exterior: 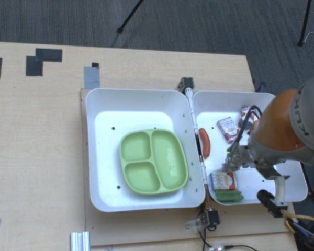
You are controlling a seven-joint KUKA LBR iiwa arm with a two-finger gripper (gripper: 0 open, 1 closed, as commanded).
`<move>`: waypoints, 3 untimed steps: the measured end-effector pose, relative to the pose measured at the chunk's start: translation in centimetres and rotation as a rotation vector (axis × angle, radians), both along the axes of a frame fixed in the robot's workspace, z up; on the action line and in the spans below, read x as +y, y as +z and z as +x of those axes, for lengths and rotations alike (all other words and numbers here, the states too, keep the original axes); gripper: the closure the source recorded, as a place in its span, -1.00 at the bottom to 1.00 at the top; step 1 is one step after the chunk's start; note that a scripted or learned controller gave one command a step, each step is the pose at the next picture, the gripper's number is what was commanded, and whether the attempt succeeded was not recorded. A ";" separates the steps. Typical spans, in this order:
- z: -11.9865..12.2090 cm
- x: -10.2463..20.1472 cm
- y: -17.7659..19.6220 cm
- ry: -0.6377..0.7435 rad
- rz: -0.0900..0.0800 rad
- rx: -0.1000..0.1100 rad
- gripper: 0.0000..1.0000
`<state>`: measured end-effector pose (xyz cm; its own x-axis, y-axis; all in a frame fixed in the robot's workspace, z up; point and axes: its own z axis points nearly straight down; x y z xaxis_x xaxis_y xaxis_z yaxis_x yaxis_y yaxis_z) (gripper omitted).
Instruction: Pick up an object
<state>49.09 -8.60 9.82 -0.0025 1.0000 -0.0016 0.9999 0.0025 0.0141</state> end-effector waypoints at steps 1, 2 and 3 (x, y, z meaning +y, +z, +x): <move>0.0 0.0 0.0 -0.001 0.000 0.000 -1.00; 0.1 0.1 1.0 0.002 0.001 -0.003 1.00; 0.1 0.1 1.0 0.002 0.001 -0.003 -1.00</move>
